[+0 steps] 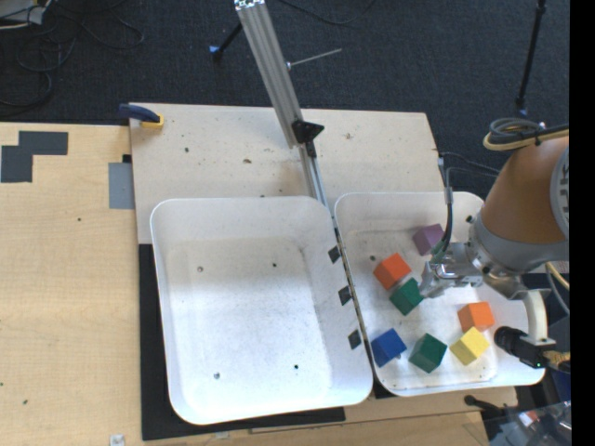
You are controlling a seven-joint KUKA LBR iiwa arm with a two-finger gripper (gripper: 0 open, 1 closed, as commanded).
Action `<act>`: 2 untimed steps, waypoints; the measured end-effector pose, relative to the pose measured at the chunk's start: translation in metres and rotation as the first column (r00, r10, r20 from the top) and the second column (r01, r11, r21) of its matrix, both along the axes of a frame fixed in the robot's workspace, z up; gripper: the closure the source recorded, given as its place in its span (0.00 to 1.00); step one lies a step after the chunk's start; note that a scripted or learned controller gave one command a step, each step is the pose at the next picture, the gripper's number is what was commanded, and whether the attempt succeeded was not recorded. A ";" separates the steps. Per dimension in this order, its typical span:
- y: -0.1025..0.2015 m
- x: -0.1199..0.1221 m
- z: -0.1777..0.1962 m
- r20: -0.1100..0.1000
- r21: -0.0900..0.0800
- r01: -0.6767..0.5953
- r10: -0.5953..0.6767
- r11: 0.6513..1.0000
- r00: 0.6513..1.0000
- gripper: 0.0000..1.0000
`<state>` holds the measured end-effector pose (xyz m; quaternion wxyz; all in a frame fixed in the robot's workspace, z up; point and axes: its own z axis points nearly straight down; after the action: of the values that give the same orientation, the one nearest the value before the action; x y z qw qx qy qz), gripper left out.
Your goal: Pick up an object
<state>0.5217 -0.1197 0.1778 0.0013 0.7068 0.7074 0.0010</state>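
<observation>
Your hand [429,284] low in right bin [409,214], touching dark green cube [405,297] beside orange cube [391,269]; grip state unclear.

Both white bins [177,249] look like smooth, slightly glossy plastic, speckled with dark marks. Bench top [56,277] at nine o'clock: pale matt wood grain. Slanted mast [275,72] at twelve o'clock: brushed metal. Coloured cubes [392,269]: matt.

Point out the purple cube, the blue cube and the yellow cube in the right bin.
Purple cube [429,238]: camera view, on its top face.
Blue cube [388,346]: camera view, on its top face.
Yellow cube [469,346]: camera view, on its top face.
</observation>
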 end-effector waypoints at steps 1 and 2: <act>-0.001 0.001 0.036 -0.001 0.000 0.000 0.000 1.000 1.000 1.00; 0.042 0.016 0.031 -0.006 0.002 -0.003 0.003 1.000 1.000 1.00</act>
<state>0.5381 -0.0778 0.2085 -0.0016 0.7059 0.7083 -0.0002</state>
